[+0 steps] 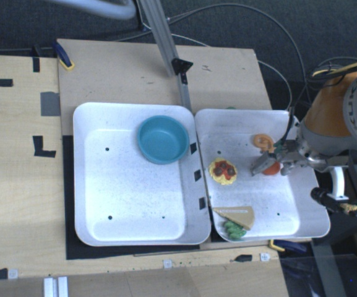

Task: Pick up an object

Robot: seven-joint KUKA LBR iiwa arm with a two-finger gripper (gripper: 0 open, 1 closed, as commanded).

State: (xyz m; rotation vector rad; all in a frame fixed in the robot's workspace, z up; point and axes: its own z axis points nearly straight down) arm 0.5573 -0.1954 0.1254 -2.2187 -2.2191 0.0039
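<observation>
Blue bowl (163, 139), white bins (94, 166).

Small red object (272, 169) (partly hidden) in the right bin (302, 224)

a wooden bench (17, 166) carries two white bins side by side, left bin (91, 166) and right bin (283, 215).

This is a robotics lab. A pale plywood bench (17, 166) marked with black tape carries two shallow white plastic bins (91, 166) side by side. Loose black cables (277, 23) and a grey metal pole (159, 30) cross above dark carpet.
</observation>
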